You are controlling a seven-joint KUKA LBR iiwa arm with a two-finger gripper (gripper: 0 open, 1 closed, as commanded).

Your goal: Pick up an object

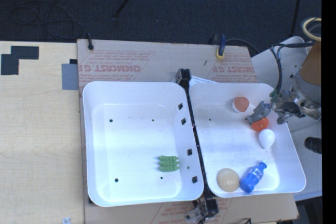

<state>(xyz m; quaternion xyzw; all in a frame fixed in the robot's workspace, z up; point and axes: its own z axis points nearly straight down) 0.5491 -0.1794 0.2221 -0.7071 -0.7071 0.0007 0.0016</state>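
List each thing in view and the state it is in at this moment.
Gripper: over the right bin's far right side, just above the orange ball.
Orange ball: lying in the right bin.
Pink ball: lying loose.
White egg: lying loose.
Blue bottle: on its side.
Tan ball: touching the bottle.
Green toy: in the left bin.

Right bin: pink-tan round piece point(241, 104) at far side, orange-red round piece point(259, 124) just nearer and right of it, white egg-shaped item point(266, 138) near that. Near edge: tan ball point(228, 179) touching tilted blue bottle point(253, 177) on its side. Left bin: green ridged item point(168, 163), near-right area.
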